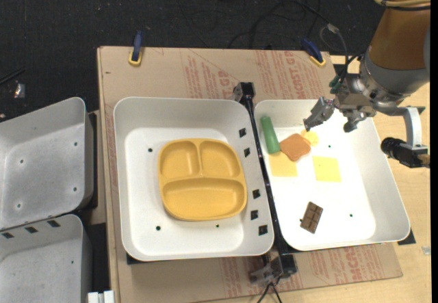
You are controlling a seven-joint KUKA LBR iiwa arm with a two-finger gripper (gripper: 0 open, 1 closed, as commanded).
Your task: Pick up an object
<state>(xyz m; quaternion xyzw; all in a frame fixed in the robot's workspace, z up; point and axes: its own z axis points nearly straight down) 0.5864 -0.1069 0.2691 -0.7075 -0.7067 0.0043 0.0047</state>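
The open pincer (335, 115) hovers empty over the right bin (383, 185), which holds two yellow squares (326, 169), one green stick (269, 135), one orange piece (295, 147) and one brown bar (311, 217). One yellow tray (202, 179) fills the left bin (130, 158).

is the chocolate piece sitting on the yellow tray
No, the chocolate piece lies on the floor of the right bin, while the yellow tray sits in the left bin.

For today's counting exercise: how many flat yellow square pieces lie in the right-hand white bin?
2, perhaps 3. One flat yellow square piece lies mid-bin; another lies left of it, partly under the orange toy. A yellow bit by that toy may be a third.
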